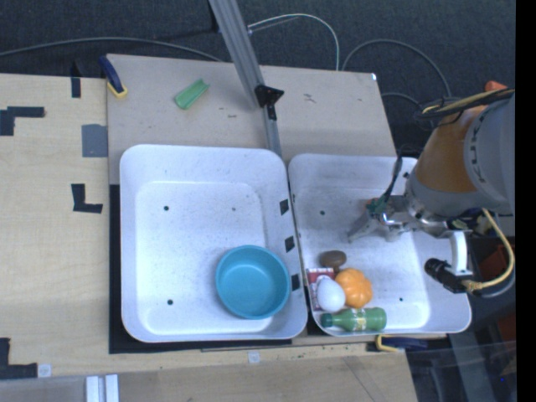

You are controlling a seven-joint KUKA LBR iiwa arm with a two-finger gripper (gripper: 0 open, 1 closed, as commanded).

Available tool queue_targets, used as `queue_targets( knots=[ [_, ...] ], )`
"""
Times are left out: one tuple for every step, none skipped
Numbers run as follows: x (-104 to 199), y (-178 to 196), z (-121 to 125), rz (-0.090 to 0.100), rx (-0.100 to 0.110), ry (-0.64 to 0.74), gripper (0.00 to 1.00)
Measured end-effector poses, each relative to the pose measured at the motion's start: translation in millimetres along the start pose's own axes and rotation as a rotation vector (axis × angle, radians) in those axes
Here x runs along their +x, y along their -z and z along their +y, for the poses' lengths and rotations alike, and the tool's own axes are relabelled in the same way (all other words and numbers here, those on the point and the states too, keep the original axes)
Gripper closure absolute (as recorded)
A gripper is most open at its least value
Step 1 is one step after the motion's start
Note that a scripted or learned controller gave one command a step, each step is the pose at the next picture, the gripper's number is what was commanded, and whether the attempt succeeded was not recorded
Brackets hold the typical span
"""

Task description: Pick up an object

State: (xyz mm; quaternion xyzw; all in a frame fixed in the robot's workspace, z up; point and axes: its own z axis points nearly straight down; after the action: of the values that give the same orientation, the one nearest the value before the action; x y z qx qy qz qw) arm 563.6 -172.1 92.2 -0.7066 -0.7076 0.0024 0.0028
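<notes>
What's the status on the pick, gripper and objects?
Gripper low over right bin, nothing between it. Orange fruit, white egg, green bottle, brown piece clustered at near-left corner, untouched. Blue bowl in left bin.

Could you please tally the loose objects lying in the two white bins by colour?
Blue: 1, bowl
Brown: 1, small lump
Orange: 1, round fruit
White: 1, egg
Green: 1, bottle
Red and white: 1, small packet
Total: 6

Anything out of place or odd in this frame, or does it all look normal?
Mostly normal. The green bottle lies on its side against the right bin's near wall, crowded with the orange and white egg. A green block sits outside both bins.
</notes>
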Motion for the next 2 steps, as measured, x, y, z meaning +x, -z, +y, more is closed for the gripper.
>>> queue_targets(
  knots=[
    [1,13,1,0.000,-0.004,0.002,1.00],
    [10,61,0,-0.001,-0.010,0.001,1.00]
  ],
)
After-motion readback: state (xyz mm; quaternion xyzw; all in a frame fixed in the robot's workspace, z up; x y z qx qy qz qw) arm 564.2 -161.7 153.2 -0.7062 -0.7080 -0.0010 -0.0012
